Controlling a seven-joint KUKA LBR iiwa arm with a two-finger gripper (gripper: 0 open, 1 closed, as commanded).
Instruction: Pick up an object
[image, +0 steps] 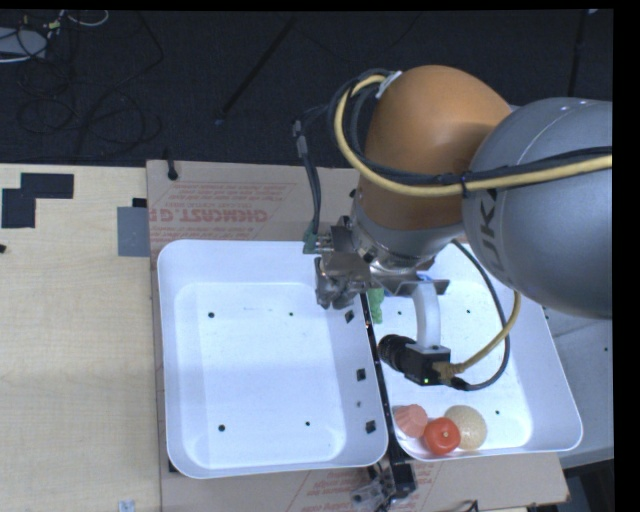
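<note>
Risk is plain: end effector (345, 285) hangs over the seam between the bins, its state impossible to tell, well apart from the red ball (441, 436), pink piece (409, 417) and pale ball (467, 424) clustered in the right bin (560, 420) corner, so a descent would likely catch nothing.
</note>
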